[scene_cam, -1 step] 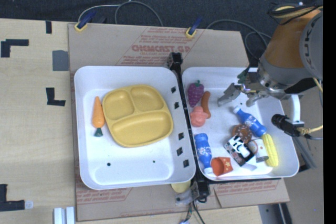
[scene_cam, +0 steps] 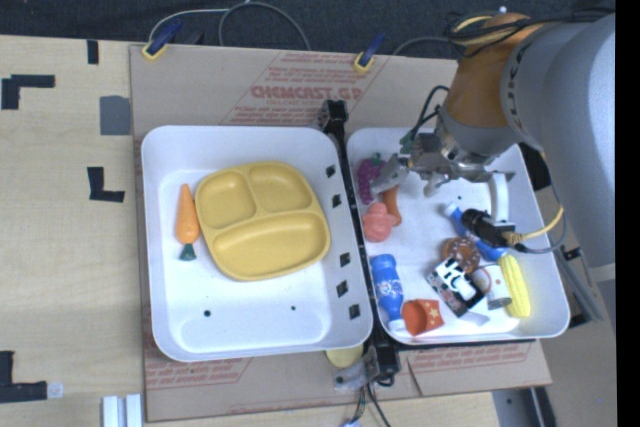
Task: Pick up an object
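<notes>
No single target is fixed, so judge by what sits nearest the pincer (scene_cam: 400, 170): the purple grape bunch (scene_cam: 368, 177) at the right bin's (scene_cam: 545, 315) upper-left corner, w/ a pink rounded toy (scene_cam: 378, 223) just below it and a small orange piece (scene_cam: 392, 205) touching both. The pincer hangs over that cluster, tips beside the grapes; nothing visibly sits between its fingers, and you can't tell from this slanted view whether they're wide or narrow.

Main risk: crowding. Grapes, pink toy and orange piece are pressed together against the bin wall and the black divider (scene_cam: 345, 215), so a finger may land on top of an item or pinch two at once, then drop both on lift. The wall also leaves little room for the far finger.

Next out: blue bottle (scene_cam: 385, 283), red cup (scene_cam: 423, 315), black-and-white block (scene_cam: 458, 280), yellow corn (scene_cam: 514, 283) — well apart from the pincer, but the wrist's cable (scene_cam: 530, 235) trails near them and could drag one.

Left bin (scene_cam: 165, 315) holds the yellow divided plate (scene_cam: 262, 220) and carrot (scene_cam: 186, 220); probably unaffected. The worktop (scene_cam: 60, 245) looks irrelevant here.
</notes>
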### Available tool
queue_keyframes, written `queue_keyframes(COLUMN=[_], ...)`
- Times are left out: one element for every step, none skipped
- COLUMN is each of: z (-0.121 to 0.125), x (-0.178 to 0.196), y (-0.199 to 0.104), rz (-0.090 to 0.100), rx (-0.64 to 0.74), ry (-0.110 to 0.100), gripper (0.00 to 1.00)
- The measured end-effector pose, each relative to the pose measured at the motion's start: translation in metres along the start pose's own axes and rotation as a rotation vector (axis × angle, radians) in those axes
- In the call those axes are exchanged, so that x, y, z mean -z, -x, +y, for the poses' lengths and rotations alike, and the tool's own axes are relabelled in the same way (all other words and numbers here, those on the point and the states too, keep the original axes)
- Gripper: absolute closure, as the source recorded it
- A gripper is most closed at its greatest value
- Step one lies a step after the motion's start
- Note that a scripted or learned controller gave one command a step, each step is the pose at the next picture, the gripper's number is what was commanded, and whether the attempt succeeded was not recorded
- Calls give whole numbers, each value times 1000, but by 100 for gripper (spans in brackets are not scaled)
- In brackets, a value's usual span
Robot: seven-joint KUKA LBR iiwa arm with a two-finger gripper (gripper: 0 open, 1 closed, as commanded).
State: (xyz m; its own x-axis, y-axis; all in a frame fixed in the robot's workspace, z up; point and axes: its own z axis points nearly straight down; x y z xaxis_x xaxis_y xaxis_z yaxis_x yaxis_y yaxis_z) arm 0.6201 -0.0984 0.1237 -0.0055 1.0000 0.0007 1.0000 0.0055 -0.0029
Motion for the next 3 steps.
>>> queue_keyframes(z=[34,48,48], x=[-41,-39,-29], y=[2,-1,-1], rz=[-1,-2,-3], rx=[-2,-3,-4], ry=[4,-1,3], gripper=[0,0,100])
